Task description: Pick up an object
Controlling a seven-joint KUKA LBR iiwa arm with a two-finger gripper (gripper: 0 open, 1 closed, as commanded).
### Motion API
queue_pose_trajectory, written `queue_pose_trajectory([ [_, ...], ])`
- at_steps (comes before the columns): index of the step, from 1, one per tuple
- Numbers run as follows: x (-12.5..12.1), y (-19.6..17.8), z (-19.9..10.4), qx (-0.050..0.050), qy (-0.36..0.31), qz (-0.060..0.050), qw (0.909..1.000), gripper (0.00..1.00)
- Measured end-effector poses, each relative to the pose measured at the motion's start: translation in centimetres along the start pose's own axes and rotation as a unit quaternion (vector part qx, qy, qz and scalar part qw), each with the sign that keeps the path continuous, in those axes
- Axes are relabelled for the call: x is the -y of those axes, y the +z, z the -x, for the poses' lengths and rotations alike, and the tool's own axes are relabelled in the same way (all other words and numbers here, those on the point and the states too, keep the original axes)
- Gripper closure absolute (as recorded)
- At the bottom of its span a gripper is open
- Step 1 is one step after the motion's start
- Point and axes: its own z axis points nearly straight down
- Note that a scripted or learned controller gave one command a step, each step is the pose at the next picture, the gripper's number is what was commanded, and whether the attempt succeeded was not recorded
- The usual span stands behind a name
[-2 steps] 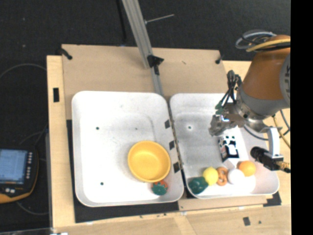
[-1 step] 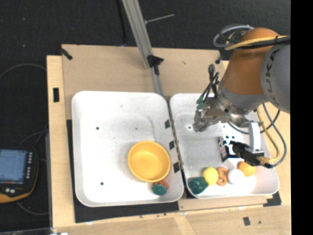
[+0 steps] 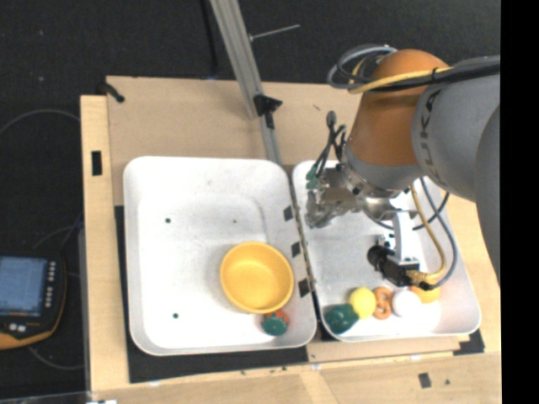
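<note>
The grey arm with its orange band (image 3: 396,116) is running out of frame at the right edge, and its bulk is covering the far part of the right-hand shallow white bin (image 3: 459,314). Below it, the metal two-finger gripper (image 3: 322,211) is showing too blurred to read. Far to the gripper's left, a blue-screened handheld pendant (image 3: 25,297) is being cut off by the left edge.
</note>
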Motion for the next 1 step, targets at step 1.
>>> queue_pose_trajectory([
  [1, -0.04, -0.95, -5.33, -0.001, -0.001, 0.001, 1.0, 1.0],
])
